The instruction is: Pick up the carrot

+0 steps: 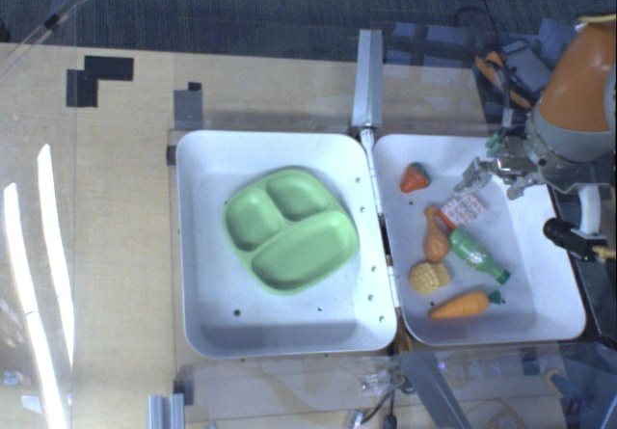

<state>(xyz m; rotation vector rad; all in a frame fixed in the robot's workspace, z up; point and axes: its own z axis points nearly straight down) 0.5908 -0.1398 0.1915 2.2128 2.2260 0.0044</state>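
The carrot, orange with a small green top, lies on its side near the front edge of the right bin. My gripper hangs over the back of that bin, well behind the carrot and not touching it. Its fingers stand open with nothing between them. The grey arm with its orange band reaches in from the right.
Between gripper and carrot lie a red-and-white packet, a green bottle, a drumstick and a corn cob. A strawberry sits at the back left. The left bin holds a green divided plate.
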